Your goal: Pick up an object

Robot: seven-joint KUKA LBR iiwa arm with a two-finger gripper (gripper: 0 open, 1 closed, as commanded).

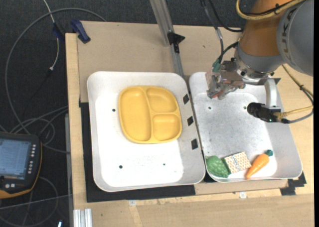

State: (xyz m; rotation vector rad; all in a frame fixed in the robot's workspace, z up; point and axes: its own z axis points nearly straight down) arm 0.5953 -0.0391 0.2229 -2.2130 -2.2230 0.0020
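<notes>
Your gripper is hanging over the far end of the right bin, close to that bin's upper left corner. You cannot tell from this angle how it is set, and nothing is showing in its grasp. Above it, the arm is reaching in from the right, its orange band sitting just over the grey wrist, with cables looping around it.

The things you could pick are lying well apart from the gripper, along the near edge of the same bin. You are looking at 3 of them in a row: a green lumpy toy at the left, a small patterned block just beside it, and a toy carrot at the right, tilted with its green tip pointing up and to the right. The block is sitting between the other 2, close to or touching both.

In the left bin, a yellow divided plate with 3 sections is lying flat, toward the far half.

Off the bench at the lower left, a handheld control pad is resting with its screen lit.
</notes>
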